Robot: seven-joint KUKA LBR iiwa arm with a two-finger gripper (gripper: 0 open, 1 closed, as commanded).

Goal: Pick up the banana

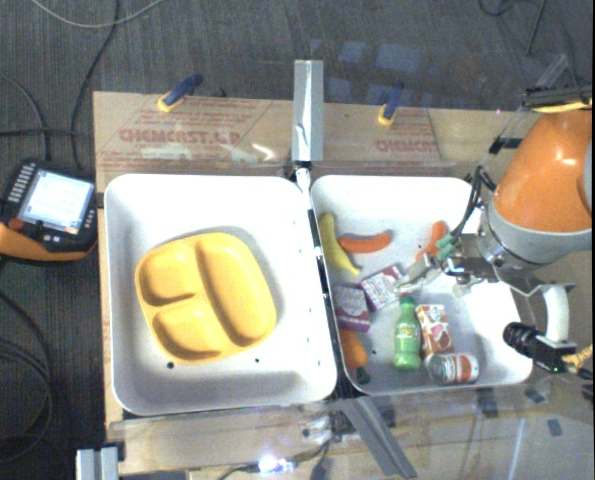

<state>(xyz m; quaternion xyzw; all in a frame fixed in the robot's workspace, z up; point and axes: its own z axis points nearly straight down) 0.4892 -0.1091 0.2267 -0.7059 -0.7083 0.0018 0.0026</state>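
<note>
The banana [334, 244] is yellow and lies lengthwise along the left wall of the right bin [497, 363], near its back. My gripper [420, 271] hangs low over the middle of that bin, to the right of the banana and well apart from it. It sits just above a small white and maroon carton [381, 288]. The grey arm with its orange band [543, 180] reaches in from the right.
Around the gripper in the right bin lie two red sausages [365, 240] [437, 235], a purple packet [352, 308], a green bottle [407, 335], a red and white box [433, 328], a can [454, 369] and an orange [353, 349]. The left bin [122, 368] holds a yellow divided tray [207, 295].
</note>
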